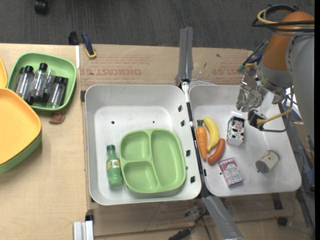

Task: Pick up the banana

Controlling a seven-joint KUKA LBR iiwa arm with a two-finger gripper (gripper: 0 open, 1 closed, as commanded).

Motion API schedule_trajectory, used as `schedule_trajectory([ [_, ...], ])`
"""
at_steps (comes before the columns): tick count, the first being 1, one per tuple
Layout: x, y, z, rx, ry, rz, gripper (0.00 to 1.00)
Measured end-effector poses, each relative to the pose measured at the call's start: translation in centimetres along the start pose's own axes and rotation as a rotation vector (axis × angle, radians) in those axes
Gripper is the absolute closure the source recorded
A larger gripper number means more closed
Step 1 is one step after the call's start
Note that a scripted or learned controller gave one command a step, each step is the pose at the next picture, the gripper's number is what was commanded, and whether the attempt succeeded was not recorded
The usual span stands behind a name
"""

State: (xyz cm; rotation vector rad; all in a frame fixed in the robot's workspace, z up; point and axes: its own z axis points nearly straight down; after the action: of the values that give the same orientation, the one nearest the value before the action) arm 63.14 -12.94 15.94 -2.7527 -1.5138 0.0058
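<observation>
Over the right bin's far side my gripper hangs above bare floor; whether it is open I cannot tell, and I see nothing in it. Banana lies against the bin's left wall, touching the carrot and sausage. Milk carton stands just beside, below my gripper.

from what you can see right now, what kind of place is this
Probably a robotics lab or test bench, not a kitchen. A robot arm reaches over two white bins holding toy food such as a banana and carrot, on a cardboard-covered bench, with office chair casters on carpet behind.
</observation>
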Motion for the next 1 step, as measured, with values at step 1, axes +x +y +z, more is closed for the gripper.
schedule_trajectory([
  [1,-2.47,4.75,-1.89,0.001,0.0,0.238,1.0],
])
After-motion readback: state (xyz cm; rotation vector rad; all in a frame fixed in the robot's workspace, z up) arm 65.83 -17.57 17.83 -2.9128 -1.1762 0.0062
